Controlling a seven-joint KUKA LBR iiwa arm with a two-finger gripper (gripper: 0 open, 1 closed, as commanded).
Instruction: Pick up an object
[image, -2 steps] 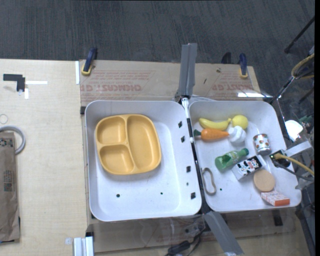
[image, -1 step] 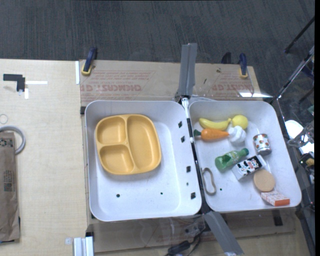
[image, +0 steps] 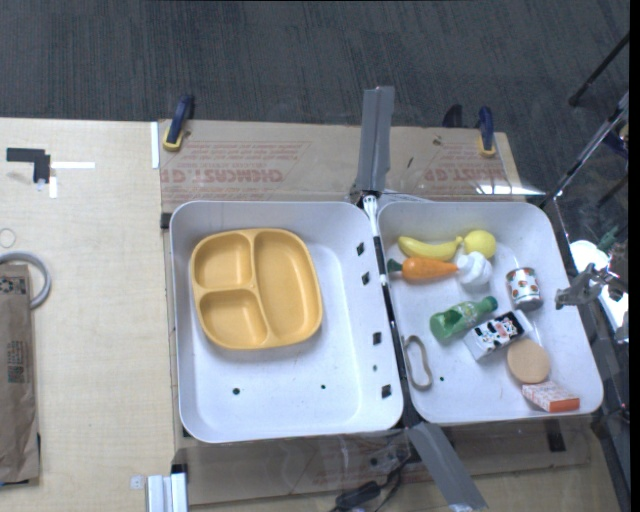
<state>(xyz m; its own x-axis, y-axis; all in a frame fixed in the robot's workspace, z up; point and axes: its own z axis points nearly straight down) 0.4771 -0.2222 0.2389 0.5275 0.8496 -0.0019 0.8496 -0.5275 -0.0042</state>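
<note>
Flat brown cardboard sheet (image: 330, 165) behind the two white bins: red block print, upside down from this camera, likely "CHEMCAST", repeated left and right of grey centre post (image: 377, 135); small labels on items in right-hand bin illegible

i'm seeing even, fairly bright overhead light, with the white bins (image: 280, 420) reflecting it softly and casting only faint shadows. the whole frame is looking slightly soft and grainy, and the dark floor (image: 300, 50) is staying dim.
</note>
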